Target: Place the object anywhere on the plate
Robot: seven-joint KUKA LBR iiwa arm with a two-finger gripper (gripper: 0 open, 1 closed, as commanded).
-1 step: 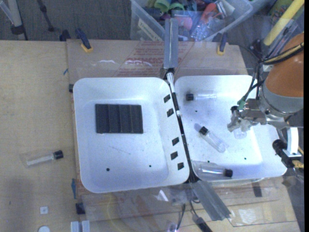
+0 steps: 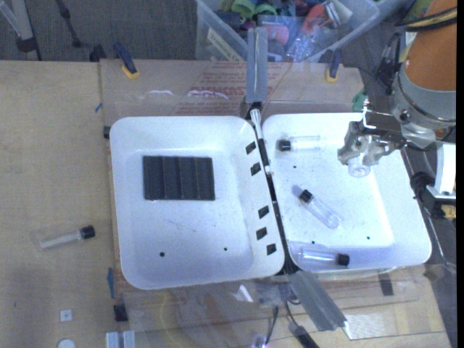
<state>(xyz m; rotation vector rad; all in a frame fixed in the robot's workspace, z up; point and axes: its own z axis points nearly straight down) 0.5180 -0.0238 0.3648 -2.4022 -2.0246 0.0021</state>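
Observation:
The plate (image 2: 179, 177) is a black ridged rectangle lying flat in the left bin (image 2: 130, 216). My gripper (image 2: 360, 156) hangs over the upper right part of the right bin (image 2: 406, 238), far to the right of the plate. A small clear vial (image 2: 357, 169) sticks out from between its fingertips, and the gripper is shut on it. Three more clear vials with black caps lie in the right bin: one near the back (image 2: 299, 144), one in the middle (image 2: 317, 206) and one at the front rim (image 2: 325, 257).
A raised divider with black clips (image 2: 262, 194) separates the two bins. Another capped vial (image 2: 65, 236) lies on the wooden bench left of the bins. A clear tub of coloured toys (image 2: 290, 13) stands behind the bins.

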